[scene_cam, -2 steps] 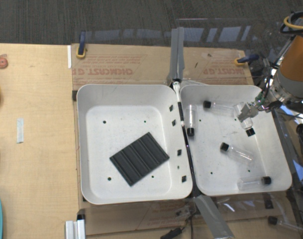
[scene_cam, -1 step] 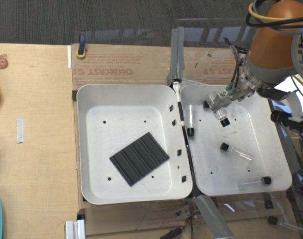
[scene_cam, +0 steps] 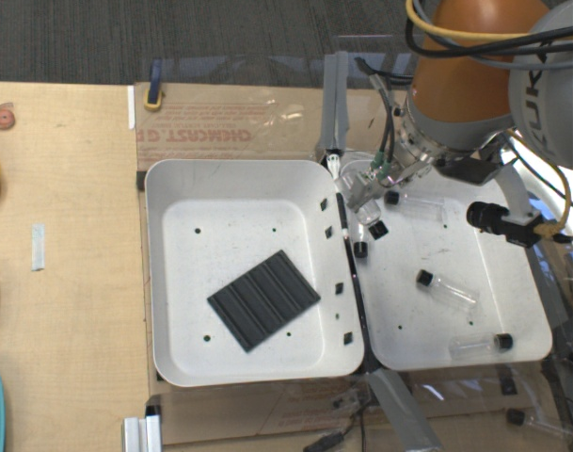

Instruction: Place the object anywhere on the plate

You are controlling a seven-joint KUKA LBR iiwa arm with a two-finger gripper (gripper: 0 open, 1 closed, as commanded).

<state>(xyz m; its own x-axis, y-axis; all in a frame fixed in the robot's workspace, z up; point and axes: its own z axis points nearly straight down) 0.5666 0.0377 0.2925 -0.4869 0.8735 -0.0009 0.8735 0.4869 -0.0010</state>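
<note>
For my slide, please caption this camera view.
Gripper hovers at the right bin's left edge; ribbed dark plate lies in the left bin.

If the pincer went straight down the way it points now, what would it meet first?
Probably the right bin floor near its left wall, beside a small black-capped vial; the pincer hangs there, though depth is unclear.

Ribbed dark plate (scene_cam: 263,299) in left bin (scene_cam: 164,252)
</note>
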